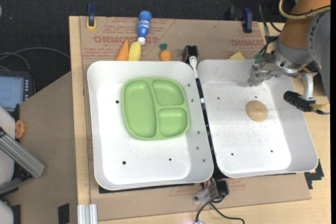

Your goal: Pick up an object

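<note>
While the gripper (259, 75) hung over the far edge of the right bin (294, 162), the tan rounded object (257, 111) lay apart from it on the bin floor, toward the near side and almost directly in line. Roundish, it offered no clear long axis. The arm (302, 29) reached in from the right, wrist angled downward.

The arm (310, 34) is mostly grey with a rounded orange band near the top and a yellowish cable looping over it. Down at the wrist there's a silvery metal ring, then a small metallic gripper (257, 75). A black stubby piece juts off the side.
</note>
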Available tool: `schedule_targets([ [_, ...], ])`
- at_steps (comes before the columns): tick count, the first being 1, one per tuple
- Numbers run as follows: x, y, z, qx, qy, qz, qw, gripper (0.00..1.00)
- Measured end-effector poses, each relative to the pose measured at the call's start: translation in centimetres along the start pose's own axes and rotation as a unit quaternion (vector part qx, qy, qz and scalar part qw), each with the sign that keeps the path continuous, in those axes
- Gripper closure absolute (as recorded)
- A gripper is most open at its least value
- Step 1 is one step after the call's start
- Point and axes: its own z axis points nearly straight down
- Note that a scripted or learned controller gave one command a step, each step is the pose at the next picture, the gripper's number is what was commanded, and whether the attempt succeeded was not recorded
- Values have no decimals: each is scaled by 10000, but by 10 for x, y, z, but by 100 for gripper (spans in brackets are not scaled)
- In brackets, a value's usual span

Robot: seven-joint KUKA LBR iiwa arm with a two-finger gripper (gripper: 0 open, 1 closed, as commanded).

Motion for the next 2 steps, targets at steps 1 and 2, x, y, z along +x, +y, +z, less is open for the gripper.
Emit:
schedule_targets([
  [1, 0, 0, 1, 8, 1, -3, 10000, 0],
  [2, 17, -65, 13, 56, 27, 14, 10000, 0],
])
